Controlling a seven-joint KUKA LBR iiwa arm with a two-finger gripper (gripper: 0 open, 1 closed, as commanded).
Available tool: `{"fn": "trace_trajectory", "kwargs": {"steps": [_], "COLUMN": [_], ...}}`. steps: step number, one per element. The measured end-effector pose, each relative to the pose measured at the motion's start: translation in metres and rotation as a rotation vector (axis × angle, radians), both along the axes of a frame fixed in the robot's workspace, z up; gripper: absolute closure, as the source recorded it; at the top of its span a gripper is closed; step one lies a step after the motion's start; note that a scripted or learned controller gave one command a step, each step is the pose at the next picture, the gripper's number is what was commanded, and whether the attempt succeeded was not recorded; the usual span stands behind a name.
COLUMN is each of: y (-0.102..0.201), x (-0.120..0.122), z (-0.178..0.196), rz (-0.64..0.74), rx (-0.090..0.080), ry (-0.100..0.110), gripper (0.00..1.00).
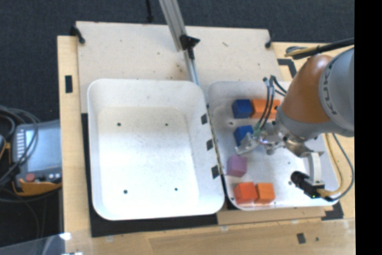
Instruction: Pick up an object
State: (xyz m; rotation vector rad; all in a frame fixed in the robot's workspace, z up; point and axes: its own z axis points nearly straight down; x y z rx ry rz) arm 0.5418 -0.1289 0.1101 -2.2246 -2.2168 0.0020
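Note:
My gripper (253, 143) hangs low in the right bin (310, 203), under the grey wrist and orange band of the arm. It sits right against a blue block (243, 132), at that block's lower right edge; I cannot tell whether they touch. Just below lies a purple block (237, 165). Another blue block (242, 107) and an orange block (261, 107) lie at the bin's far side, the orange one partly behind the arm's cables. Two orange blocks (245, 191) (265, 191) rest side by side at the near wall.
The left bin (149, 89) stands next to the right one, separated by a rim with black clips. A slanted metal rail (170, 3) reaches down to the bins' far edge. A black part (303, 183) with cables hangs off the arm at the right bin's near right.

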Motion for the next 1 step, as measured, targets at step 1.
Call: {"fn": "trace_trajectory", "kwargs": {"steps": [1], "y": [-0.0016], "x": [0.0007], "z": [-0.0123], "rz": [-0.001], "rx": [-0.002], "ry": [-0.002], "gripper": [0.0]}}
